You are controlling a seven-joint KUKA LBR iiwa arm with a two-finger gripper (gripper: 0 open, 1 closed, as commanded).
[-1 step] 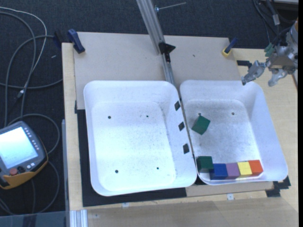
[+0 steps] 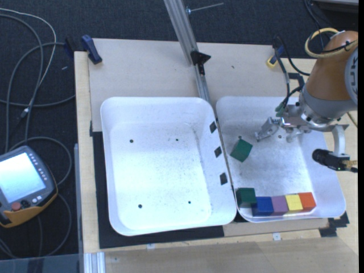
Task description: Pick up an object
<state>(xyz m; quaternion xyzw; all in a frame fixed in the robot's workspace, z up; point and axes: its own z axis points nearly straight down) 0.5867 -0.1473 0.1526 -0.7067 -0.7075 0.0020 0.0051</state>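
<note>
A dark green block (image 2: 241, 150) lies tilted on the floor of the right bin (image 2: 296, 169), near its left wall. My gripper (image 2: 263, 132) hangs over the right bin's upper middle, up and to the right of that block and apart from it. Nothing shows in its grasp. Along the right bin's front wall sits a row of blocks: green (image 2: 245, 196), blue (image 2: 263, 205), purple (image 2: 279, 203), yellow (image 2: 293, 202) and orange (image 2: 307, 199).
The left bin (image 2: 114, 152) stands beside the right one, with black clips on the shared wall. A slanted metal pole (image 2: 183, 27) rises behind the bins. Left of the bench lie cables and a teach pendant (image 2: 23, 183). The arm's orange band (image 2: 333, 67) is at the right.
</note>
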